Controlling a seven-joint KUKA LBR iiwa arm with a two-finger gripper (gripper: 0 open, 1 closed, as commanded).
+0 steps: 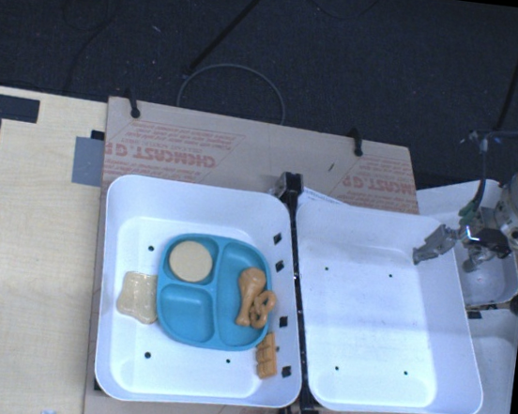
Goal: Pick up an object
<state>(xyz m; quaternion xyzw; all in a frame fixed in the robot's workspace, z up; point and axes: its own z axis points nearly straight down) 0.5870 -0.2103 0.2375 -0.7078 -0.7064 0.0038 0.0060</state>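
Tool (455, 244) of the grey arm sits at the 3 o'clock edge of the scene, over the upper right rim of the right shallow white plastic bin (378, 378); one grey finger (432, 244) angles down-left over the bin's corner. How far the tool stands open cannot be told, and nothing is seen between its fingers. Left shallow white plastic bin (134, 223) carries a blue three-compartment plastic tray (189, 320). A round beige disc (189, 260) lies in the tray's 11 o'clock compartment; a tan knobbly bone-shaped toy (255, 297) lies in its 3 o'clock compartment. A pale cream block (138, 296) touches the tray at 9 o'clock. A small orange-brown chunk (266, 356) rests just beside the tray at 5 o'clock.
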